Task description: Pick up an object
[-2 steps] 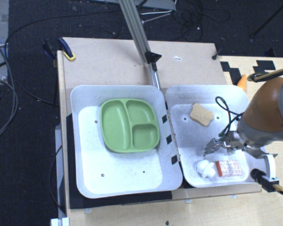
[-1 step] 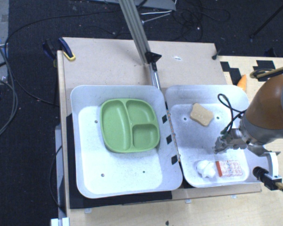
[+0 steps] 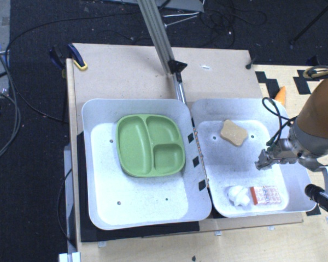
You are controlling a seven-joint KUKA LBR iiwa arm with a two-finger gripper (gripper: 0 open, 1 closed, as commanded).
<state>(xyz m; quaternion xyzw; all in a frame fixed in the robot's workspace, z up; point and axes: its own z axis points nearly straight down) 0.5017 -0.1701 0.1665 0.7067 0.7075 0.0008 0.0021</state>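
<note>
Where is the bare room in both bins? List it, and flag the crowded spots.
Left bin: bare floor below and left of the green divided plate. Right bin: bare middle between the tan sponge and the white wad. Crowded: its near right corner, with wad, red-printed packet and gripper.

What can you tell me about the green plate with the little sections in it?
The green plate is a light green tray with rounded corners, and it looks like smooth plastic. Raised ridges split it into three compartments: one long one on the left side, and two smaller ones on the right. Nothing lies in any of them. It sits flat, turned a little askew, in the upper part of the left bin, resting on the bin's white floor. The gripper is over in the other bin, well away from it.
</note>
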